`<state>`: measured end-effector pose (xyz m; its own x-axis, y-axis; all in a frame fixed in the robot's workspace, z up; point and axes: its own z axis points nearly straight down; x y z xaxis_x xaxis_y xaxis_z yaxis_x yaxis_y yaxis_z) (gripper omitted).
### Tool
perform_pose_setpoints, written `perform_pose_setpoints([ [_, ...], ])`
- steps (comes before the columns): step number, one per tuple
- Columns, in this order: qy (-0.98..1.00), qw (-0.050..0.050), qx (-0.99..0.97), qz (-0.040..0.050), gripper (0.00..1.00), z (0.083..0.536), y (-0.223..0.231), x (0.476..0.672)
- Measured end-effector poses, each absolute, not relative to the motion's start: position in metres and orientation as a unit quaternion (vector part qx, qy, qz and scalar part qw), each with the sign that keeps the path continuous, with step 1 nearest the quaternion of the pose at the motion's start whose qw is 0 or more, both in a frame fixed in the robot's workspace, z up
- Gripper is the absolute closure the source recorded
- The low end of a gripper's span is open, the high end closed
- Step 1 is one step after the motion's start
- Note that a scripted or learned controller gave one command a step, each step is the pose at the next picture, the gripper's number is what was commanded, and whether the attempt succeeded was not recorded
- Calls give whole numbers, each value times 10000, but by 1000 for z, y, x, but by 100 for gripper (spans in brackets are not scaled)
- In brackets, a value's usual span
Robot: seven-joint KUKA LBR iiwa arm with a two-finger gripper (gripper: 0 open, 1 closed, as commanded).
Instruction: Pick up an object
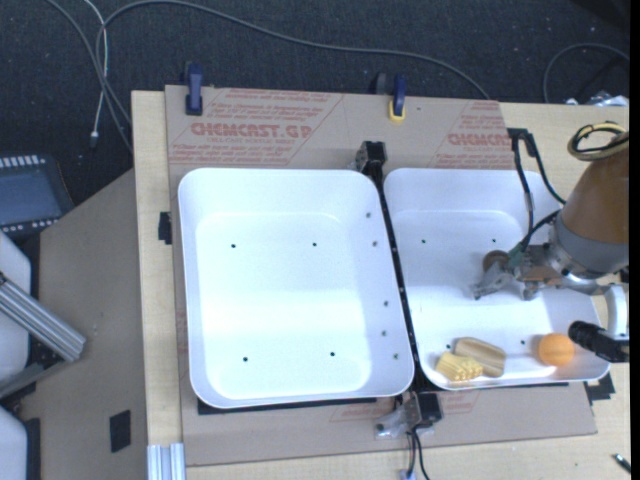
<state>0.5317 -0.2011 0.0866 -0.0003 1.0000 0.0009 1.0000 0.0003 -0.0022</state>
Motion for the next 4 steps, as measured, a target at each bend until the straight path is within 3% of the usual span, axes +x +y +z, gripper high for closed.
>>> perform_pose_setpoints([
  [1, -7073, -8, -7069, -4, 100, 99, -202, 533],
  [2, -7073, -24, -7069, -13, 100, 150, -206, 543],
  [3, -7073, -21, -7069, -12, 100, 196, -201, 537],
  [4, -7073, -21, -7070, -13, 100, 240, -202, 544],
])
